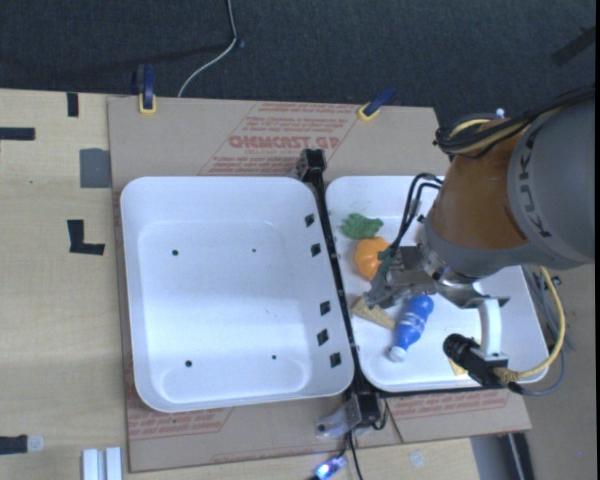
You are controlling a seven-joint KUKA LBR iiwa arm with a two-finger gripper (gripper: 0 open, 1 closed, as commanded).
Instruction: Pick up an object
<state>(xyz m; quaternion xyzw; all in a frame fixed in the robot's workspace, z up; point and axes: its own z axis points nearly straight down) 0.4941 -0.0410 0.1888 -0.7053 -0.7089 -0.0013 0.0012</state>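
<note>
My gripper (388, 286) reaches down into the right bin (370, 193), near its left side. Just under its tips lies a tan flat piece (373, 314). An orange ball (369, 257) sits right behind the gripper, with a green leafy thing (360, 226) beyond it. A blue bottle with a white cap (410, 327) lies slanted to the gripper's right front. The wrist hides the fingers' gap, and no object is seen held between them.
The left bin (220, 288) stands beside the right one, parted by a black divider (328, 268). The grey and orange arm (500, 198) covers the right bin's back right part. Both bins rest on a cardboard sheet (260, 138).
</note>
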